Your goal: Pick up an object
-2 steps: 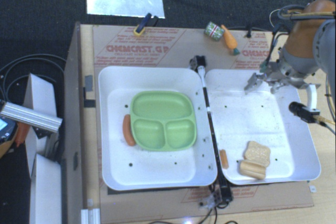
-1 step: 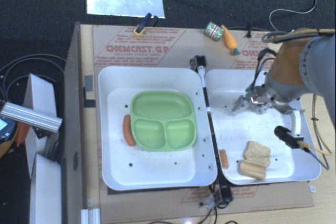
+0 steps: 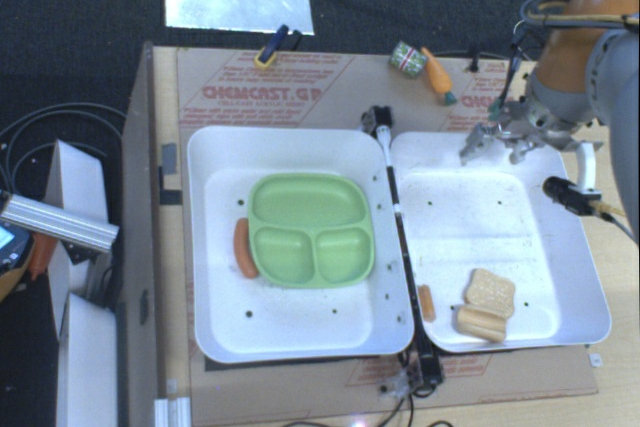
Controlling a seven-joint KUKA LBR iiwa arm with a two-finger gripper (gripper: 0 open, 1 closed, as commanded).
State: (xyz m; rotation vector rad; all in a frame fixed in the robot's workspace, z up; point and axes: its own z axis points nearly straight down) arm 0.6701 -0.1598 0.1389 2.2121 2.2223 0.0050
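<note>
Target pick: the cracker (image 3: 490, 290) in the right bin (image 3: 560, 245), near its front edge, touching the bread roll (image 3: 480, 323) just in front of it.

How it'll handle: my guess is toy food, so light and stiff, probably slick plastic. Flat and low too, so not much edge to bite on.

Where to grab: I'd go across the cracker's two free sides, away from the roll, or just take the roll across its narrow width since it's rounder and taller.

Other options: small orange sausage (image 3: 427, 302) by the divider, another sausage (image 3: 242, 248) in the left bin (image 3: 230, 315) touching the green plate (image 3: 310, 230).

Gripper: gripper (image 3: 497, 140) sits over the right bin's back rim, well apart from the food. Honestly can't tell how it's set from here, too small and blurry. Nothing visibly in it.

Progress: looks like no pick made yet.
</note>
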